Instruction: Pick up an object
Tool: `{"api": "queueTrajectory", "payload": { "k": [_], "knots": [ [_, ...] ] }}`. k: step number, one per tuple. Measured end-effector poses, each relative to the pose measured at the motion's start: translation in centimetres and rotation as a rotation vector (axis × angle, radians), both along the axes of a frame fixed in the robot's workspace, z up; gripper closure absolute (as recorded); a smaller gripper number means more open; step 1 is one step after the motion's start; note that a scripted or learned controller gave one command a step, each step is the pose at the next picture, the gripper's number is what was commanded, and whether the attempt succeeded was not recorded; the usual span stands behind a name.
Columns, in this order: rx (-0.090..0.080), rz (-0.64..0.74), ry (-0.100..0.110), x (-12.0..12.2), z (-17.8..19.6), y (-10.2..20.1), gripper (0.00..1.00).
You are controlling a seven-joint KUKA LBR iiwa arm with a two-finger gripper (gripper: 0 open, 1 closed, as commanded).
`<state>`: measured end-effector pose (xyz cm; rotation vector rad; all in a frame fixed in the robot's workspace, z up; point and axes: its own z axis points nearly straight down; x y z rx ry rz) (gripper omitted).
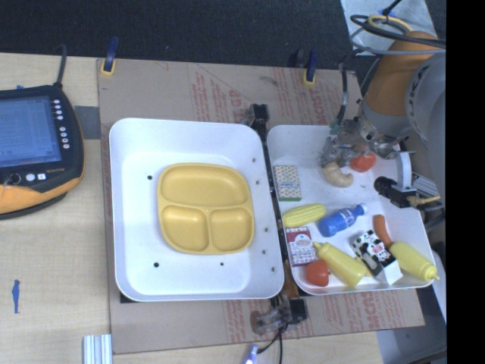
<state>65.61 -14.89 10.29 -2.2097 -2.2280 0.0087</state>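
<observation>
My gripper (334, 155) hangs low over the far end of the right bin (301, 138). Just in front of it lies a tan, curved peanut-shaped piece (338, 176), and a red round thing (363, 161) sits to its right. Further forward the bin holds a small pale carton (287, 182), a corn cob (303, 214), a blue bottle (341, 220), a red box (301, 246), a yellow squeeze bottle (342, 265), a red tomato (317, 274), a cow-patterned carton (373, 253), a sausage (383, 230) and another yellow bottle (414, 259). I see nothing held.
The left bin (132, 203) holds a yellow divided plate (206, 207). A teach pendant with a screen (34, 146) lies on the bench at far left. The arm's grey and orange body (402, 74) looms over the right bin's far right corner.
</observation>
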Motion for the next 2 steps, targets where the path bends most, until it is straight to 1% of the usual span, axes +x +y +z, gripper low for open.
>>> {"api": "queueTrajectory", "payload": {
  "k": [1,2],
  "knots": [
    [0.000,-0.001,-0.002,-3.3,2.8,3.2,1.00],
    [0.002,-0.002,-0.004,-7.8,13.6,12.6,1.00]
  ]
}}
